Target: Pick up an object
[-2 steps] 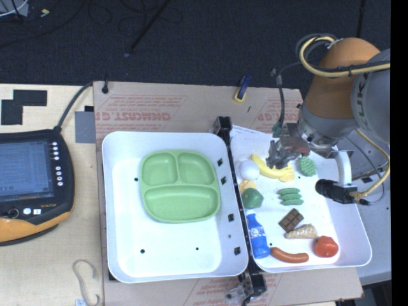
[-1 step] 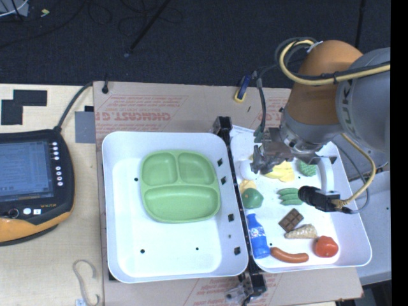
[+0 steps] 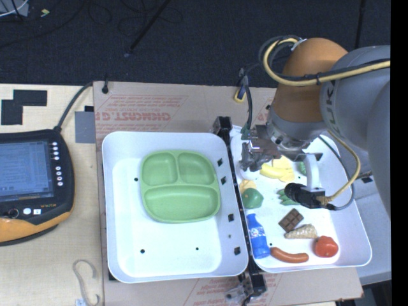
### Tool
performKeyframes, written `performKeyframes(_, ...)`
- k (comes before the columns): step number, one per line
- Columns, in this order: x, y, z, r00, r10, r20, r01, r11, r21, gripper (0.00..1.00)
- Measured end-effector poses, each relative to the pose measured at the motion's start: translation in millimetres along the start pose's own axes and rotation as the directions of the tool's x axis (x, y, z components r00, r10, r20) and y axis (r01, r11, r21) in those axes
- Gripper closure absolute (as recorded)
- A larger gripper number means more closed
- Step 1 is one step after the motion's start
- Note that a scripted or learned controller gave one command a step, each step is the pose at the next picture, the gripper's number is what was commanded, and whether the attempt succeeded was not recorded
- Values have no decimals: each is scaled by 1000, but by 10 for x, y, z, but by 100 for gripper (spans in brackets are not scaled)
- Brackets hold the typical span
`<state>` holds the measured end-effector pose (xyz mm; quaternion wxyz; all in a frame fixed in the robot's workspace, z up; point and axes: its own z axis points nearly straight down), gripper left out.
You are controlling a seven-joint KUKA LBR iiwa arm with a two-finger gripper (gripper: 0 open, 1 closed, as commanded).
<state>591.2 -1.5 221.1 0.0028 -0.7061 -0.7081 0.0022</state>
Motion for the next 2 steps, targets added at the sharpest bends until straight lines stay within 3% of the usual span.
performKeyframes(2,102,-27,24,1000,1,1,-1,1000,3,100)
